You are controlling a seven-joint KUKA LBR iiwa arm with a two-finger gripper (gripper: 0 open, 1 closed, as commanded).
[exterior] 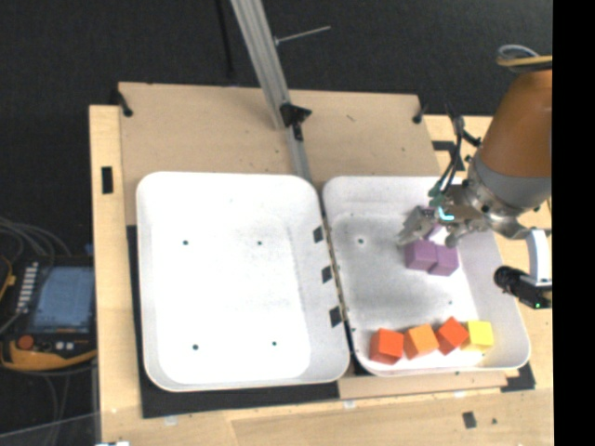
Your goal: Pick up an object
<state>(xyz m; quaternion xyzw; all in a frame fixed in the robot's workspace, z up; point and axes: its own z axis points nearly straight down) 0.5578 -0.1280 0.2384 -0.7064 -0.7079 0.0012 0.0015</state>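
A purple block [431, 255] sits in the right white bin [372, 277], toward its upper right part. My gripper [429, 228] hangs directly over the block's top, its fingers spread to either side of the block's upper edge. I cannot see whether the block is off the bin floor. Along the bin's front edge lies a row of blocks: a red-orange one [387, 345], an orange one [421, 339], a red one [453, 334] and a yellow one [480, 333].
The left white bin [228, 277] lies beside the right one, with small clips along their shared rim. A slanted metal pole [265, 59] rises from the bench's back. A black fixture [521, 286] sticks out at the right bin's right side.
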